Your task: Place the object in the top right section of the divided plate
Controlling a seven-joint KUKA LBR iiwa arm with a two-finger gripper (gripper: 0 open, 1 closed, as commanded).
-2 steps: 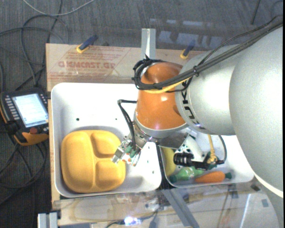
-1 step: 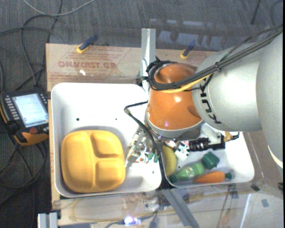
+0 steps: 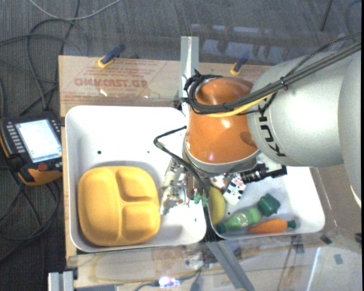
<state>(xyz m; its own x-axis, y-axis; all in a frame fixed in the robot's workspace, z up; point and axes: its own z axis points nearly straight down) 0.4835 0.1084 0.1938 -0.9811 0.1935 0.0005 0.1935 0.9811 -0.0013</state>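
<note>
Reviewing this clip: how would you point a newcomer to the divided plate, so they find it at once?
Start at the left white bin. The divided plate lies in its near half, left of the end effector. It is the one yellow, rounded-square dish with three moulded sections; the toy foods lie in the other bin.

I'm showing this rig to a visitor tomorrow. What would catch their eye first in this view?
The big grey arm with its orange band fills the upper right, reaching down over the seam between the two bins. Next, the yellow divided plate sits in the left bin, and toy food lies in the right bin: a banana, a carrot and a green bottle.
</note>
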